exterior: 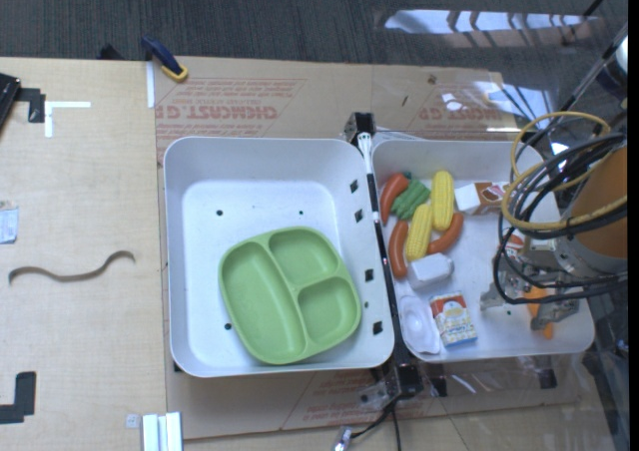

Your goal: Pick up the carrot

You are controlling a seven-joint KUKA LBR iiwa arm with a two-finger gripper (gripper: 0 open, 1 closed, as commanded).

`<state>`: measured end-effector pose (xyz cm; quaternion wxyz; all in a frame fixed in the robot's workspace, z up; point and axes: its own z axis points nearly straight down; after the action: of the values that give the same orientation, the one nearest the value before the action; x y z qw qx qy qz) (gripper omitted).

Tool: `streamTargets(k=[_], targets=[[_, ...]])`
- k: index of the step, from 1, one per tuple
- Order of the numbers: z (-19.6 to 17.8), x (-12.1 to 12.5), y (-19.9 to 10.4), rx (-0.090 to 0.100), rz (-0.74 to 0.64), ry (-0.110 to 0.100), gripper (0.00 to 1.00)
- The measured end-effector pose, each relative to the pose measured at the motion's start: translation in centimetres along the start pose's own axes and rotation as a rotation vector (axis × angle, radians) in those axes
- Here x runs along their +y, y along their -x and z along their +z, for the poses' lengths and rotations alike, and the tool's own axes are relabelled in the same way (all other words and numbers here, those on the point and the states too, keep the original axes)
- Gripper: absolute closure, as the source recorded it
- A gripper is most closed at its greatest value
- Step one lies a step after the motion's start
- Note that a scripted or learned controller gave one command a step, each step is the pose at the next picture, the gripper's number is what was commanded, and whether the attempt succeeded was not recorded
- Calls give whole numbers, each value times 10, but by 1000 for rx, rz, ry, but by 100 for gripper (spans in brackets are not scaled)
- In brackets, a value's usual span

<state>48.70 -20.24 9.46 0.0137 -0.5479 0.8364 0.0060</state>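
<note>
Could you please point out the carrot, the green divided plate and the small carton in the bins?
carrot (392,190): camera view, orange body.
green divided plate (262,297): camera view, large compartment.
small carton (454,320): camera view, printed face.

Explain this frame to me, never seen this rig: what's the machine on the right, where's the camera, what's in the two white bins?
It is one picture from a fixed camera above the bench, looking down at a slant. The grey machine with the orange band, entering from the right, is a robot arm; its two-finger gripper hangs low over the right bin, wrapped in cables. Something orange shows right at the gripper, but I cannot tell what it is or whether it is held.

The left bin holds a green divided plate. The right bin holds toy food: a carrot with green leaves beside two corn cobs, an orange sausage-like piece, a white block and a small carton.

The arm's job is to pick up the carrot, which lies apart from the gripper near the bin's left wall.
</note>
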Motion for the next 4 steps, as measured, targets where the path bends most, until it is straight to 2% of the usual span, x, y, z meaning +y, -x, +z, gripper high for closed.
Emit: streamTargets(k=[1, 2, 3, 4], targets=[[-9, -2, -3, 7, 4, -3, 100], [-18, -3, 0, 3, 8, -7, 100], [-18, -3, 0, 3, 8, -7, 0], [2, 1, -13, 15, -321, 9, 0]])
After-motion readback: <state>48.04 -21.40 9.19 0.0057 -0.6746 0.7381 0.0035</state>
